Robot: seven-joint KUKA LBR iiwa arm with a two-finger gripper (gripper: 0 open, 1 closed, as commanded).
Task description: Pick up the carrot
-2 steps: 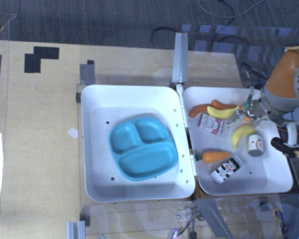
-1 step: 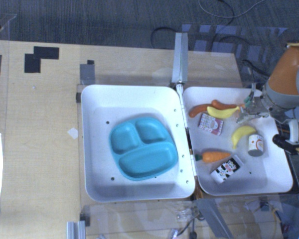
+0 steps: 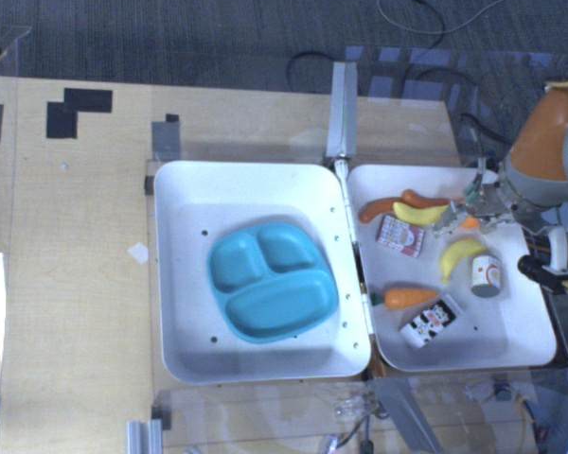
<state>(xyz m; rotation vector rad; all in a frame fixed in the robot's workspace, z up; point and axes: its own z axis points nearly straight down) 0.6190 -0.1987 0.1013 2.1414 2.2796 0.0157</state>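
Observation:
The carrot (image 3: 409,298), orange with a small green end, lies flat in the right bin (image 3: 525,348) near its left wall, in the lower half. My gripper (image 3: 471,208) hangs over the upper right part of that bin, well above and to the right of the carrot. It sits beside a yellow banana-like piece (image 3: 419,214) and touches nothing that I can make out. The grey arm with its orange band (image 3: 547,149) reaches in from the right edge.
Around the carrot lie a black-and-white toy (image 3: 428,322), a small white cup (image 3: 486,274), a second yellow piece (image 3: 459,254), a patterned packet (image 3: 399,235) and a reddish sausage shape (image 3: 386,206). A blue divided plate (image 3: 271,282) rests in the left bin (image 3: 185,253).

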